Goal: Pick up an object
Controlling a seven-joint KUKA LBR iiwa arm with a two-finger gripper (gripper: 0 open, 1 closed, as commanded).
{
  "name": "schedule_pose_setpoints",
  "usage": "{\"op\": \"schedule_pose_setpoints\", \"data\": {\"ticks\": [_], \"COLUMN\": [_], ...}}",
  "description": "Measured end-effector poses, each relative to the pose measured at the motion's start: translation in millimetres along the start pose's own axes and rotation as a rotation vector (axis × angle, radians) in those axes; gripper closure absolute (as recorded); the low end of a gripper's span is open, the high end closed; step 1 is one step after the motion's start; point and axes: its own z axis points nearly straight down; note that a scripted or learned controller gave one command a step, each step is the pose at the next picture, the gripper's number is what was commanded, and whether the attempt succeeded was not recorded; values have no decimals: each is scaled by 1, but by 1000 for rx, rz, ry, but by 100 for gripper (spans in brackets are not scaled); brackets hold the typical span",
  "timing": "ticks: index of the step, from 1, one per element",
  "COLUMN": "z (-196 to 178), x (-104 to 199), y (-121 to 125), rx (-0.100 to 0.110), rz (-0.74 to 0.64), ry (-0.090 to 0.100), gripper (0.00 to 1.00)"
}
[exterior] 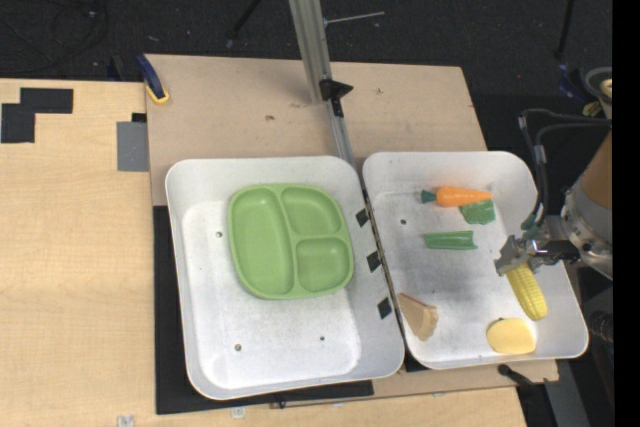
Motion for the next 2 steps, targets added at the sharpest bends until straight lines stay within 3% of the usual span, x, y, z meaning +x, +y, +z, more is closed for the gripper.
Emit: {"op": "schedule_pose_setpoints", "data": {"ticks": [1,2], "z": [-40,-31], "x": [-1,57], "y": [1,16], "rx": [1,6], "rz": [0,-2], "ry": [0,3], "gripper": [100,100]}}
